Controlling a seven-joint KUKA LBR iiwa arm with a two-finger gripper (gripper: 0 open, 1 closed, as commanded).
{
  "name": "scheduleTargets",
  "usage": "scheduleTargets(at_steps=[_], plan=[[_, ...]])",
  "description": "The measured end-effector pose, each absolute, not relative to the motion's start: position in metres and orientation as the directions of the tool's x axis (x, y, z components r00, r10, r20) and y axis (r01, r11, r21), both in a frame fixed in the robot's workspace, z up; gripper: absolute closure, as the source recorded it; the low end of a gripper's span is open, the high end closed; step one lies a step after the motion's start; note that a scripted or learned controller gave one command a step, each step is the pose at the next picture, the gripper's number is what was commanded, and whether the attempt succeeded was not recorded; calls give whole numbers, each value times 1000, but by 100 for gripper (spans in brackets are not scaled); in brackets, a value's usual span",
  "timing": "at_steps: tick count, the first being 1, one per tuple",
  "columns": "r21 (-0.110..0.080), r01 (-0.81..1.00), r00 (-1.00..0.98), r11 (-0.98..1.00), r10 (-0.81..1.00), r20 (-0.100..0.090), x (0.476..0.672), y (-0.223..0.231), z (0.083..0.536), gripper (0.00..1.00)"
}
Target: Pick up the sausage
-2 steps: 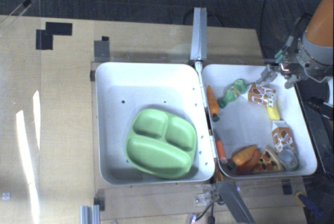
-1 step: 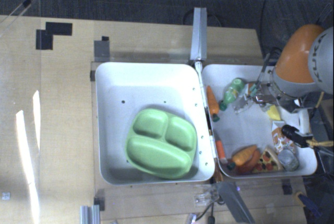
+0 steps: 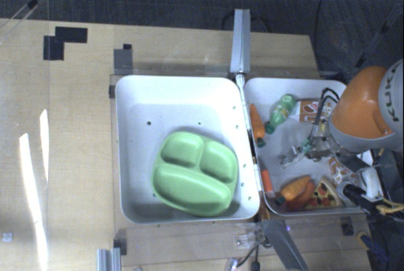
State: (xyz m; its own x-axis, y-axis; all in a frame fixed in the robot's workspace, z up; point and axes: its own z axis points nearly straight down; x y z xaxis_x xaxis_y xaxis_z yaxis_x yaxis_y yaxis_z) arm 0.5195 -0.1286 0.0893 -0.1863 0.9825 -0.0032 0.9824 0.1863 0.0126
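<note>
While the thin metal claw (image 3: 302, 153) hangs over smooth white bin (image 3: 278, 131), its grip unreadable, the slim sausage (image 3: 267, 182) lies alongside.

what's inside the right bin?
Right bin holds a green bottle, a carrot, and a sausage among toys at the front. The arm covers its right part.

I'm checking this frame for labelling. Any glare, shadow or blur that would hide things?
Camera view: bright glare streaks on the bench at left; soft shadow under the green tray in the left bin; the right bin is cluttered and slightly soft, so the gripper and small items look blurry.
</note>
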Motion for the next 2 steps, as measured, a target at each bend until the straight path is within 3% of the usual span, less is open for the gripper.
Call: scheduleTargets(at_steps=[1,2], plan=[[18,963,-270,270,963,-8,494,-116,90,0],[23,963,-270,270,963,-7,497,-115,102,100]])
